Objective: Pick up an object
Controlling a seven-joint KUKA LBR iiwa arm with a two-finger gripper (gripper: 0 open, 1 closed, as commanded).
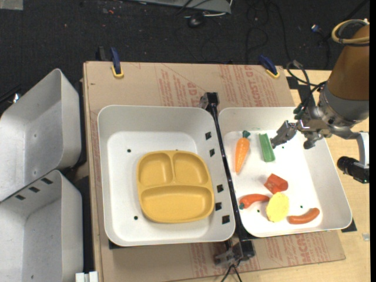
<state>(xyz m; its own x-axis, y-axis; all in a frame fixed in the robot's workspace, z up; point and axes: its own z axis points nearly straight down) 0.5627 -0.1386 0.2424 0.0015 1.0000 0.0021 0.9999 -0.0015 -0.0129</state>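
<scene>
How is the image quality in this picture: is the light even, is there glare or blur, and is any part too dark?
In the camera view, the light is bright and fairly even on both white bins; the yellow divided plate and the toy carrot look sharp. The gripper is slightly soft and casts little shadow. The floor behind the bench is dark, so cables there are hard to read.

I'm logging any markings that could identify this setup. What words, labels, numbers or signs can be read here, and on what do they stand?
Red printed lettering runs across the brown board under the two white bins, at the top and along the bottom edge. It is turned away from the camera and too faint to read reliably.
No readable text stands on the yellow tray, the toy foods or the gripper.
</scene>
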